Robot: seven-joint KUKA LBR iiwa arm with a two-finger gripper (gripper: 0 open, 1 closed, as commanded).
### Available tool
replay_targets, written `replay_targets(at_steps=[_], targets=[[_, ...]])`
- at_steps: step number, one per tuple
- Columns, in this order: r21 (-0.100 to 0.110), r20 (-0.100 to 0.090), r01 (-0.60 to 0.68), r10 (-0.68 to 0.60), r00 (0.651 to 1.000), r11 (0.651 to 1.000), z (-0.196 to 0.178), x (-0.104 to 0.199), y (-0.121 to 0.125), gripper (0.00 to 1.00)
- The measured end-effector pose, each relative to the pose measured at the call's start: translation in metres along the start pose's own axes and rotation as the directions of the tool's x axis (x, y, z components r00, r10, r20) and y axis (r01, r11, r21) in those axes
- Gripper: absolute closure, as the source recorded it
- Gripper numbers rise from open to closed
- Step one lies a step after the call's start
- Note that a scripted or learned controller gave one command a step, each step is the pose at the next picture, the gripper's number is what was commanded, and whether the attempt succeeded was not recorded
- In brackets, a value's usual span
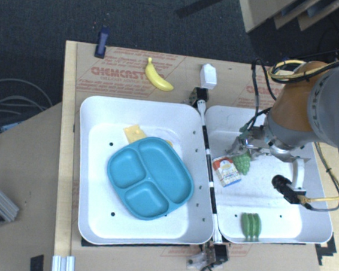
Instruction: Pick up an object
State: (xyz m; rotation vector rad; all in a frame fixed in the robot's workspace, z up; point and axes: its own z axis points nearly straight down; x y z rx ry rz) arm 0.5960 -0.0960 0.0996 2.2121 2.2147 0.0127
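Two shallow white bins sit side by side on a bench. Low in the right bin (313, 228) lies a green ridged object (251, 226). The left bin (89, 153) holds a blue divided tray (149, 176) covering a yellow piece (135, 133). Right of centre, the gripper (244, 150) hangs over a small green object (242, 164) touching a red-and-white packet (226, 171); finger state cannot be told. At the top, a banana (157, 76) rests on the bench.
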Motion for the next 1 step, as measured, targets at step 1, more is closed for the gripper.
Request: replay_targets(at_steps=[1], targets=[[0.011,-0.003,0.001,-0.001,1.000,1.000,-0.1048,0.0477,-0.0235,1.00]])
